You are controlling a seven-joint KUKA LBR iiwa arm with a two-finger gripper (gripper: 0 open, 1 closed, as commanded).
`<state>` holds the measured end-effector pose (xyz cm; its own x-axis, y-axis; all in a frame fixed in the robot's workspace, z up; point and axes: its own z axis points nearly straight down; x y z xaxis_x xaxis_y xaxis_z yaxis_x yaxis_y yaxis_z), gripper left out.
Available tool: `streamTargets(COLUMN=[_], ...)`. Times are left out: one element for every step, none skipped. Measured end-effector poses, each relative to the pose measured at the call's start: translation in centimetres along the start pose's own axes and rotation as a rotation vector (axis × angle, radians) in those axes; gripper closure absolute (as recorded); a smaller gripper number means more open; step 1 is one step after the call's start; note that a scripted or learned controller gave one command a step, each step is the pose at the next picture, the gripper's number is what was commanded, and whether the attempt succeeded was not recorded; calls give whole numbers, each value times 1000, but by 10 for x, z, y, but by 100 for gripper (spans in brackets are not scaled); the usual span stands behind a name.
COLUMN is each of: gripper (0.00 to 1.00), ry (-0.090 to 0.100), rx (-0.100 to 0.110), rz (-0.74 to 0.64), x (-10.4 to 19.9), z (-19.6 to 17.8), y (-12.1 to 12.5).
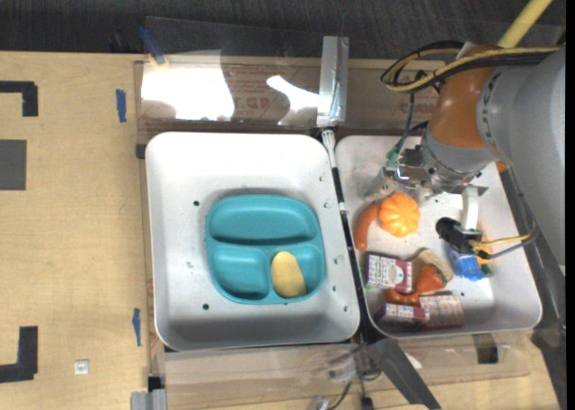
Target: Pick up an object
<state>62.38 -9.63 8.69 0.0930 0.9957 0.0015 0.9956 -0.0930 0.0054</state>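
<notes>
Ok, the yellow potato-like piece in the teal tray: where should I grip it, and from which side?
Judging from the camera view, come straight down on the yellow piece and close across its narrow middle. It lies in the teal tray's lower right compartment, its long axis running roughly up-down in view, so fingers fit left and right; the divider sits close on its left.

Both white bins, the left [171,246] and the right [521,296], look like smooth moulded plastic with a soft sheen. The teal tray [260,219] is matt plastic; the yellow potato-like piece [288,274] in it looks dull and smooth. The small pumpkin [400,216] is glossy orange. The bench [72,246] is pale, matt plywood, and the arm's orange band [456,111] shines
</notes>
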Motion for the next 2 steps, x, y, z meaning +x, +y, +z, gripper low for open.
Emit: streamTargets(gripper=[100,100], ry=[-1,-1], rx=[-3,-2], rz=[-2,-200], x=[0,-17], z=[-10,-2], y=[2,-113])
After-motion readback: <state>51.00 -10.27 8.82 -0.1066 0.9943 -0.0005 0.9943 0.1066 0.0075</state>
